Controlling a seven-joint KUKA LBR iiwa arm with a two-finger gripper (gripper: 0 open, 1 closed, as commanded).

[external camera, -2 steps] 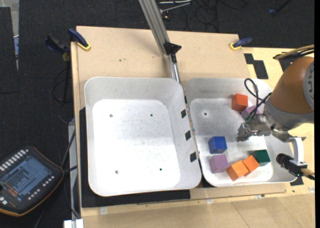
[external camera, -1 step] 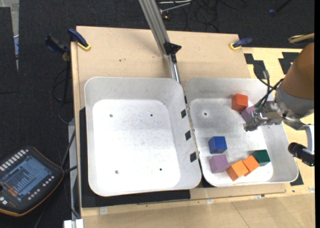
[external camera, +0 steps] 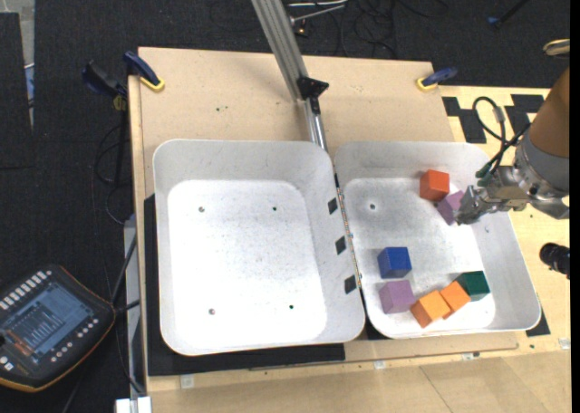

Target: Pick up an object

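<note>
Arm reaches in from right edge of frame, jaws (external camera: 471,210) down in the right bin (external camera: 507,248), upper right part. Purple block (external camera: 448,207) sits right at the jaw tips, just left of them, touching or nearly; can't tell if it's between them. Jaws apart or together: cannot tell, too small and dark. Orange cube (external camera: 435,184) just above-left of purple block. Lower in same bin: blue cube (external camera: 394,262), second purple cube (external camera: 396,295) below it, orange block (external camera: 432,304) and green cube (external camera: 474,285) near the lower right corner. Left bin (external camera: 172,221) beside it on the counter (external camera: 227,85).
</note>
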